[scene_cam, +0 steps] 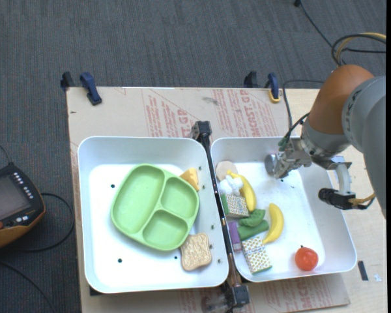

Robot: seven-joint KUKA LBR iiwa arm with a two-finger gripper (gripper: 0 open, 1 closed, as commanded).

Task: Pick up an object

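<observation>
Cardboard (176, 113) beneath both bins bears red mirrored print, unreadable; end effector (278, 165) grip state unclear.

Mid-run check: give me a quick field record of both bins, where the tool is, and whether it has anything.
left bin: green three-compartment plastic plate, toast slice, yellow wedge
right bin: two yellow bananas, red tomato, green leafy piece, two patterned blocks
tool: over the right bin's far end, above bare floor
held: nothing visible between the fingers
finger state: cannot tell
</observation>
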